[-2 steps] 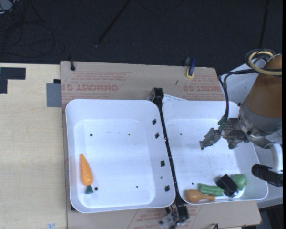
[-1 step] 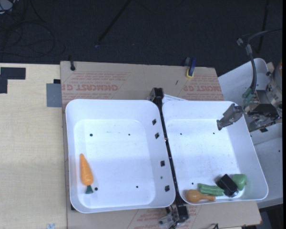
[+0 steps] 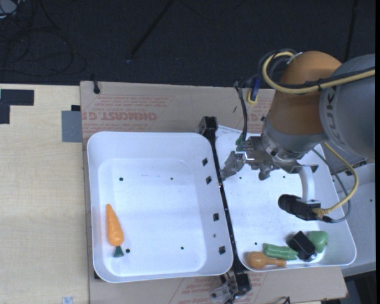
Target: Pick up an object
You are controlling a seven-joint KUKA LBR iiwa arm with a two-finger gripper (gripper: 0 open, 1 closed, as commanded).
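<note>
Objects for picking lie in both bins. Going from the left: the wooden surface (image 3: pixel 31 189) carries a sheet of brown cardboard (image 3: pixel 152 106) printed with red letters, and the two bins sit on it side by side. The left bin (image 3: pixel 98 147) holds an orange toy carrot (image 3: pixel 113 225) with a dark green stub, lying lengthwise near its left wall toward the near-left corner. A black divider strip (image 3: pixel 219 189) runs between the two bins.

The right bin (image 3: pixel 345 249) holds a small cluster along its near edge: an orange-tan pear-shaped piece (image 3: pixel 263 259) at the left, a green piece (image 3: pixel 280 251) just beside it, then a black block (image 3: pixel 301 245) touching a pale green piece (image 3: pixel 316 239) at the right.

Above the far part of the right bin hangs the arm (image 3: pixel 342 106), grey with its orange band, reaching in from the right. Its jaws (image 3: pixel 248 163) point down toward the bin floor near the divider, well apart from the cluster; whether they are open or closed cannot be told, and no object is seen between them. A black cylindrical part (image 3: pixel 296 205) with a yellow cable juts below the wrist.
</note>
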